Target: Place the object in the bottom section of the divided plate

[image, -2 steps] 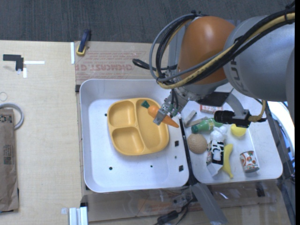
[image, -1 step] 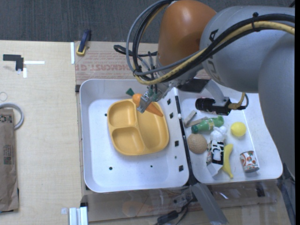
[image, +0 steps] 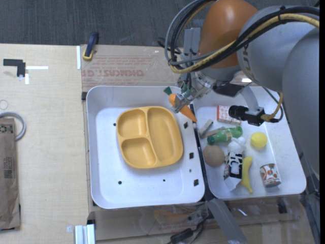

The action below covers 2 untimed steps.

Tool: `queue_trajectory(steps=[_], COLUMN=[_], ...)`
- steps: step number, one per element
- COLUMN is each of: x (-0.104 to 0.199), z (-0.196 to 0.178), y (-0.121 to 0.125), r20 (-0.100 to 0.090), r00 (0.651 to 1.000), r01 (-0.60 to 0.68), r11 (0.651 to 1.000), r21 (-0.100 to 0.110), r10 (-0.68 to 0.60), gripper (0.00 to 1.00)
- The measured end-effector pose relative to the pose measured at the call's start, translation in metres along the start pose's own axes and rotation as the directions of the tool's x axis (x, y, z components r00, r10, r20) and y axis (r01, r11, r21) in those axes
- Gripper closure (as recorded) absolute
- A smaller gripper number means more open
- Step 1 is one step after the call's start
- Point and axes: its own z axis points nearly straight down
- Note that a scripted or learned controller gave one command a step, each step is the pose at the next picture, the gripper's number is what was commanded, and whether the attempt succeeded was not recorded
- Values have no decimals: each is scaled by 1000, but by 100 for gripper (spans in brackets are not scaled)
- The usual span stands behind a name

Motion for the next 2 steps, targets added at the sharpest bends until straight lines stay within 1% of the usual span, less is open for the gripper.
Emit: queue_trajectory(steps=[1, 2], x=[6, 25], z=[15, -7], y=[0, -17], r20=[-1, -1], r00=[976, 984], r01=[-217, 177], r11=[976, 984], r21=[1, 0], r10=[217, -177], gripper=[100, 100])
